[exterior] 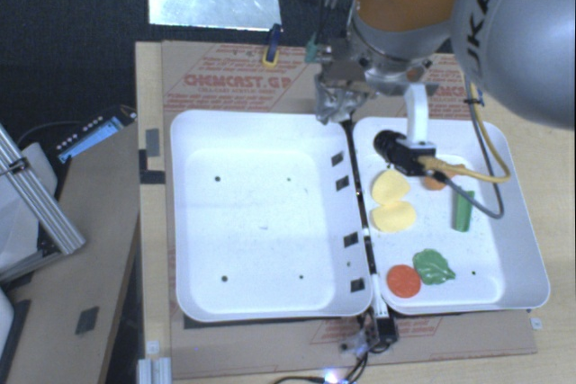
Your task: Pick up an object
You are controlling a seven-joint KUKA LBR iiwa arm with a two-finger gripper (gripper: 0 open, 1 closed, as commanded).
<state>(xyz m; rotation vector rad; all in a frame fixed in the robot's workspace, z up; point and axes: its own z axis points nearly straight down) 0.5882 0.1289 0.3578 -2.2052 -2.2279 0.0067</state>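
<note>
- Over at one o'clock in my view, the grey arm [513, 22] with its orange band reaches in above the bench
- Under both bins I see a cardboard sheet [234, 78], its printed edge showing at twelve o'clock
- At nine o'clock sits the nine o'clock bin [261, 211], white and shallow
- Just beside it, rims meeting along the centre seam, is the three o'clock bin [504, 256]
- At the twelve o'clock end of that seam hangs the gripper [337, 108]; whether it is clenched or released I cannot tell
- Everything I could pick lies in the three o'clock bin
- A green leafy piece [434, 266] lies toward that bin's six o'clock
- An upper yellow piece [390, 187] lies on its nine o'clock side near the seam, touching a lower yellow piece [394, 217] at its six o'clock
- A red disc [404, 281] sits against the leafy piece, at its eight o'clock
- A green stick [463, 211] lies toward three o'clock, apart from the rest
- An orange piece [434, 185], partly hidden, sits near the bin's middle
</note>
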